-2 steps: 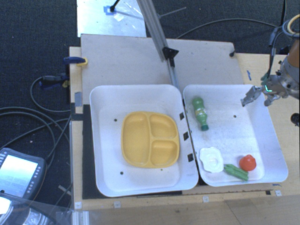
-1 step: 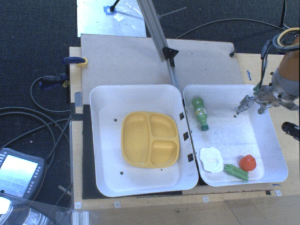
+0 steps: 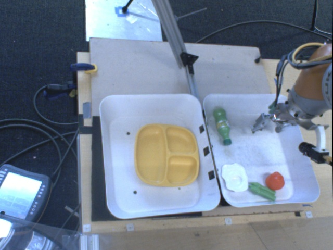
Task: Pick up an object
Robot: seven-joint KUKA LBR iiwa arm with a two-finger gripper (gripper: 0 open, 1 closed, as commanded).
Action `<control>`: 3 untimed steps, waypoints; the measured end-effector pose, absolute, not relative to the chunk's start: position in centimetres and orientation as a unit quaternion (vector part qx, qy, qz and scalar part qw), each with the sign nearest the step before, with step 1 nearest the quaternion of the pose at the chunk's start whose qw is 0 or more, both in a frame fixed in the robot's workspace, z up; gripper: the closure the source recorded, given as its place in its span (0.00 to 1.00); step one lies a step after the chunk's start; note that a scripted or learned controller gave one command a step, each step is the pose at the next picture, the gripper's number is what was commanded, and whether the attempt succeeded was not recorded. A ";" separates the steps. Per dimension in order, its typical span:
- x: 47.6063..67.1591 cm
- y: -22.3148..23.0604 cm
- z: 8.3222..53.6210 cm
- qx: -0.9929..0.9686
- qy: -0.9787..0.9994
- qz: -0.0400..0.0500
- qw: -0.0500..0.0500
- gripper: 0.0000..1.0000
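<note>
Robotics lab: bench with clamps, loose cables, teach pendant, dark carpet.

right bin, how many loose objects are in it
4: a green bottle near its upper left, a white fried egg, a green pod and a red tomato along its near edge.

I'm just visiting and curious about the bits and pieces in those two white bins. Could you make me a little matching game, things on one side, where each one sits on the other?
Things:
1. yellow divided plate
2. green bottle
3. red tomato
4. white fried egg toy

Places:
A. right bin, near corner, beside a small green vegetable
B. middle of the left bin
C. right bin, far end, close to the wall between the bins
D. right bin, near end, close to the wall between the bins

Pairs: 1-B, 2-C, 3-A, 4-D
</note>
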State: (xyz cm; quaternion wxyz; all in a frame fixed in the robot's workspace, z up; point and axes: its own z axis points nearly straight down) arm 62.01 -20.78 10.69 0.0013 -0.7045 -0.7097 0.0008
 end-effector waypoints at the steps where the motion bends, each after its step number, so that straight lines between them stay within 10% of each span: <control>1: 62.1 -20.8 9.1 -0.704 -0.710 0.000 0.000 0.00; 2: 62.2 -20.8 10.3 -0.703 -0.711 -0.001 -0.003 1.00; 3: 62.2 -21.8 16.2 -0.706 -0.708 -0.002 -0.004 1.00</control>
